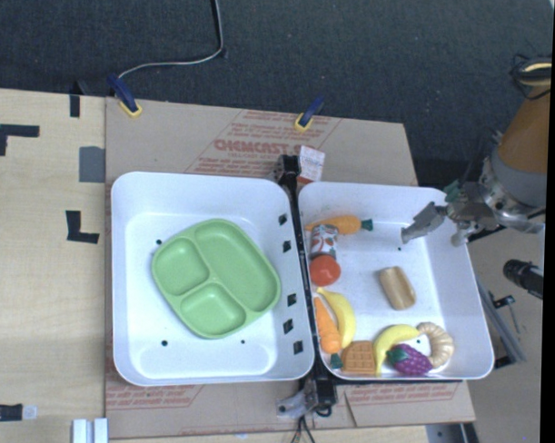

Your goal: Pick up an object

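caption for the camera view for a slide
Gripper open above right bin of toy food; green tray in left bin.

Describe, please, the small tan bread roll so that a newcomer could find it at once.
Look at the right-hand shallow white bin, the one crowded with toy food. The small tan bread roll lies alone on the bare floor near its middle, right of the red tomato. Unlike the fruit heaped along the near edge, it touches nothing and is plain brown.
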Controlling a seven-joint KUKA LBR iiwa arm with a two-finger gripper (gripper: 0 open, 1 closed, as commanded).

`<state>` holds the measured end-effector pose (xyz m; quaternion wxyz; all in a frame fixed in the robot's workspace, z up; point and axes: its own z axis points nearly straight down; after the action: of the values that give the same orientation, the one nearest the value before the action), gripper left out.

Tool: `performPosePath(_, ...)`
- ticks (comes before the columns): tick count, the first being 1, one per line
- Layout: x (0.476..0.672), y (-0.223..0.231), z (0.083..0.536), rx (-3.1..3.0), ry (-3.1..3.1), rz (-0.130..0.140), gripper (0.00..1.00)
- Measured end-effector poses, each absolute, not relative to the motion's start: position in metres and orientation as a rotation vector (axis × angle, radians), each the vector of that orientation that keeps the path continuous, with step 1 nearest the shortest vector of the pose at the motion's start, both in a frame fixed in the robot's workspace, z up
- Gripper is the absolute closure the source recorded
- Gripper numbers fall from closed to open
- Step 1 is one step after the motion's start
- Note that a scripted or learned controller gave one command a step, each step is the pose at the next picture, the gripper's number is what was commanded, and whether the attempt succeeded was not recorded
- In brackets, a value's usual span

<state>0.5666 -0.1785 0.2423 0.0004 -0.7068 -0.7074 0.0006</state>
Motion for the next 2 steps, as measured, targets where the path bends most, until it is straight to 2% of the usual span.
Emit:
performPosePath(1, 0.557, -0.215, 0.147, -2.22, -2.22, 0.003, 0.0)
performPosePath(2, 0.534, -0.173, 0.086, -2.221, -2.223, -0.001, 0.0)
